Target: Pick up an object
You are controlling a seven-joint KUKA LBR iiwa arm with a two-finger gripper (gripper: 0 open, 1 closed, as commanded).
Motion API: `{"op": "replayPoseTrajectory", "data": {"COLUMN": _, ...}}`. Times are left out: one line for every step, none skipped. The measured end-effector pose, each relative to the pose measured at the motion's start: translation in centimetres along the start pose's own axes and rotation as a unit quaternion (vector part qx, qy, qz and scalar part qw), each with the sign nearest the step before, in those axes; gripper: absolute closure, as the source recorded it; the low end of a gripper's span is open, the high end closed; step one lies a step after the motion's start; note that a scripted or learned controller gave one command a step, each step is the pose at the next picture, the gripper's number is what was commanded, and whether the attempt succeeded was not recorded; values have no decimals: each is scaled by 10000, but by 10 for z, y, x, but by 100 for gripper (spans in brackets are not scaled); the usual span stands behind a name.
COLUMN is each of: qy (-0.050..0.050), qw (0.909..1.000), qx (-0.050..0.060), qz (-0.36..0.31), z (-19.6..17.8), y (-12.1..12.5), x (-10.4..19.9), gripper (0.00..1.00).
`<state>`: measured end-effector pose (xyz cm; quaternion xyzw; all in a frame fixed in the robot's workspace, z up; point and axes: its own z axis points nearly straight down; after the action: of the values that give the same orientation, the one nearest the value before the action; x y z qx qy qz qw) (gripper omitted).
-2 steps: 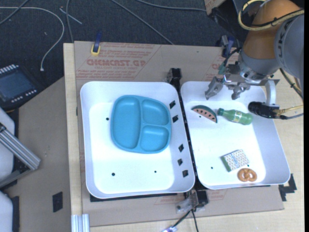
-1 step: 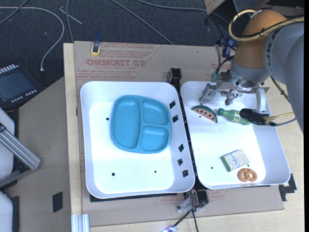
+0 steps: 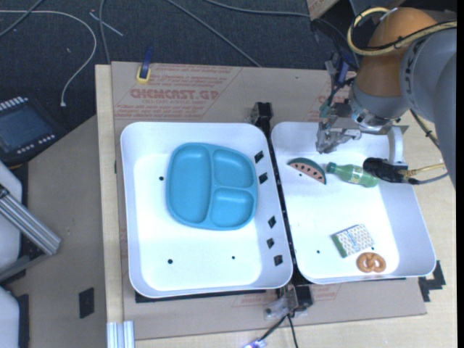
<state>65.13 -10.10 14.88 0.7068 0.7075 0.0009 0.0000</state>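
Note:
My gripper (image 3: 328, 143) hangs over the far part of the right bin (image 3: 406, 216), fingers pointing down and close together with nothing between them. Just in front of it lie a watermelon slice (image 3: 308, 171) and a green bottle (image 3: 353, 173) on its side. Nearer the front of the same bin sit a patterned sponge-like block (image 3: 352, 239) and a pretzel (image 3: 371, 262). The arm's orange band and grey body cover the bin's far right corner.
The left bin (image 3: 145, 252) holds a blue divided plate (image 3: 212, 185). A black clip strip runs between the two bins. Cables lie on the dark floor beyond the bench, and a cardboard sheet lies under the bins.

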Motion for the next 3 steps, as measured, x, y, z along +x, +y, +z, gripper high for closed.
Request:
{"op": "replayPoseTrajectory", "data": {"qy": -11, "qw": 10000, "qx": -25, "qz": 2, "z": -44, "y": 0, "x": -1, "gripper": 100}}
{"op": "replayPoseTrajectory", "data": {"qy": -8, "qw": 10000, "qx": -17, "qz": 3, "z": -78, "y": 1, "x": -1, "gripper": 100}}
{"op": "replayPoseTrajectory", "data": {"qy": 9, "qw": 10000, "qx": 15, "qz": -18, "z": -89, "y": -20, "x": 46, "gripper": 100}}
